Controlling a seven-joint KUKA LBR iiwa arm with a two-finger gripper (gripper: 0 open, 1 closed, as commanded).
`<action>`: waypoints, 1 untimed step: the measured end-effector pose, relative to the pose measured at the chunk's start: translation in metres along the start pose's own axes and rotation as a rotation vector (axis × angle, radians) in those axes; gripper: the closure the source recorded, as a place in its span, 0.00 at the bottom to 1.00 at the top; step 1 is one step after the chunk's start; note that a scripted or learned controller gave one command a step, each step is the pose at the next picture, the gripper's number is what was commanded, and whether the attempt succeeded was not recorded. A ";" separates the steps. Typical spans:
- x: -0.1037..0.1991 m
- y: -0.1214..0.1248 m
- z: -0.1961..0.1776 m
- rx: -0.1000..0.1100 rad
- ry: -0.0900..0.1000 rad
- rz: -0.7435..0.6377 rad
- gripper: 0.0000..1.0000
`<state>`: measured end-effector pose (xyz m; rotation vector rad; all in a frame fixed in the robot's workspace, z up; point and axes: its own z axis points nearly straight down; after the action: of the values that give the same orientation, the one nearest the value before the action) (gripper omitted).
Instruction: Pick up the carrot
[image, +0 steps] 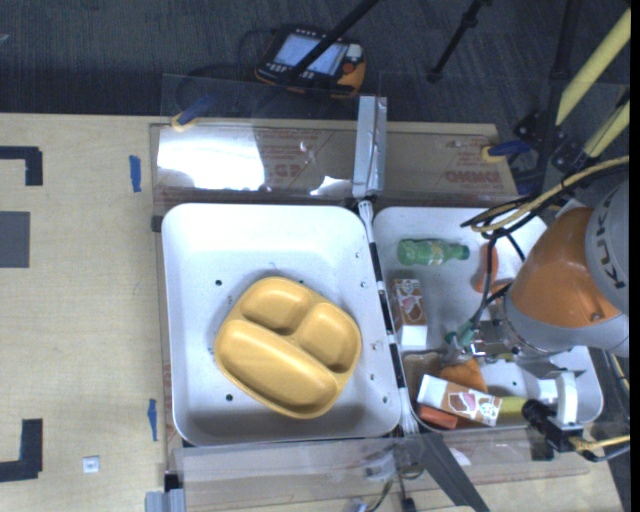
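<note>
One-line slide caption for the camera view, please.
Arm's claw low in the right bin over the carrot among clutter; yellow tray in the left bin.

Fixed overhead camera, slanted down on both bins (200, 300); arm (570, 270) entering right

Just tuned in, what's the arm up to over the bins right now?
The grey and orange arm is reaching down into the right bin, its gripper low among the clutter there. Just under the gripper lies an orange piece that looks like the carrot, beside a small carton. A green bottle lies farther back in that bin. The left bin holds a yellow divided tray. I can't tell whether anything is gripped yet.
</note>
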<state>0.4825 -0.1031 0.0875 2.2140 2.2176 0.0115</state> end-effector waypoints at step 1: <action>-0.005 0.027 0.001 0.006 -0.001 0.197 1.00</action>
<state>0.5097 -0.1079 0.0870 2.4243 1.9916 0.0047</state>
